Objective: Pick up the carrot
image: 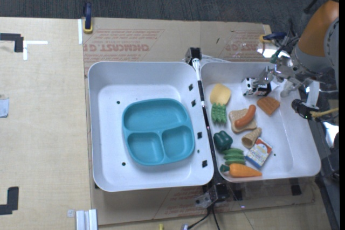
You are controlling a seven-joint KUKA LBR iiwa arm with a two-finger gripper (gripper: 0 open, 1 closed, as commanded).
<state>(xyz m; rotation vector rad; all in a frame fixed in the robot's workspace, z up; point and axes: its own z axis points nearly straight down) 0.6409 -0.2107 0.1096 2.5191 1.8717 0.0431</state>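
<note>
I am working in a robot lab: my bench (43,132) is carrying two white bins (102,116) on taped cardboard (140,40), cables (210,207) are trailing off its near edge, and toy food (237,137) is lying in the right bin.

Arm (318,35) cut off at right edge — tool (264,82) fingers too small to read.

The cardboard sheet (124,40) under the bins bears red print, upside down. It seems to read "CHEMCAST GP". The smaller lines are illegible.
</note>
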